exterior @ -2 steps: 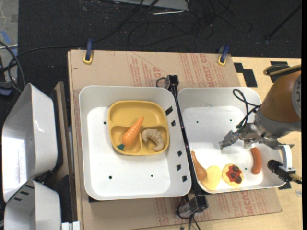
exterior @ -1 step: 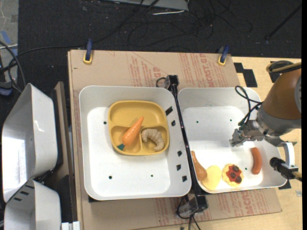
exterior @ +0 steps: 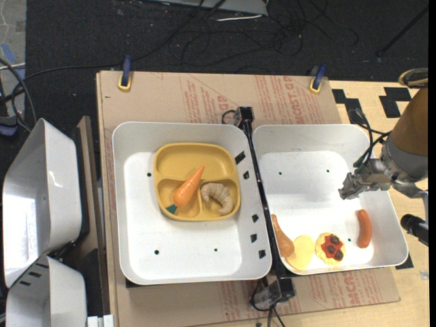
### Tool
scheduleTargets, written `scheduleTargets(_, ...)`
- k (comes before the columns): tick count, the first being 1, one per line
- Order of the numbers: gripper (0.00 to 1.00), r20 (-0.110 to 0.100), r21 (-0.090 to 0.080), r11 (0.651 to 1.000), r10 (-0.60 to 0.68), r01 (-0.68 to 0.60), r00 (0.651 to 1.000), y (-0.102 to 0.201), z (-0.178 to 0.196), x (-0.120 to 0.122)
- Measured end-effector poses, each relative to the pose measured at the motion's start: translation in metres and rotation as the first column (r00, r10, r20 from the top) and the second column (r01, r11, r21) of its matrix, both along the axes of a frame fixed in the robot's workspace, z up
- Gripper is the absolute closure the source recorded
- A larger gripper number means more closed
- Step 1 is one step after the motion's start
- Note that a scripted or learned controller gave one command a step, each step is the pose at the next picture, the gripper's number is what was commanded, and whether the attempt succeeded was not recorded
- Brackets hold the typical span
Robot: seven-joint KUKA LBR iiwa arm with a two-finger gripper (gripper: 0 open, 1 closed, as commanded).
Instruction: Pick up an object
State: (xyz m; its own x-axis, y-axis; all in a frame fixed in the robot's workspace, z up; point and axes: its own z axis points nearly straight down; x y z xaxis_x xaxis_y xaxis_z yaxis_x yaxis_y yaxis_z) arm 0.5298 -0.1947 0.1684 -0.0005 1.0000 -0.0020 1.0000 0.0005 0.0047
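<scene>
The arm is at the approach step: its gripper [exterior: 349, 187] hangs over the right side of the right bin [exterior: 306, 142], above bare floor, with nothing visibly held; whether the jaws are wide or narrow I cannot tell.

Nearest the camera, along that bin's front edge, lie 4 items: a drumstick-like piece [exterior: 281, 235], a pale yellow piece [exterior: 304, 249], a small pizza-like disc [exterior: 331, 247] and a sausage [exterior: 365, 228]. The sausage lies closest to the gripper, so the next move likely calls for shifting toward it and descending.

Farther left, the left bin [exterior: 136, 237] holds a yellow plate [exterior: 167, 159] with a carrot [exterior: 189, 186] and a shrimp [exterior: 219, 196].
</scene>
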Motion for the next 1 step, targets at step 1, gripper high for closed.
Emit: scheduleTargets(1,1.00,0.001,-0.001,1.000,0.002,-0.002,1.000,-0.0024,0.0434,0.0043)
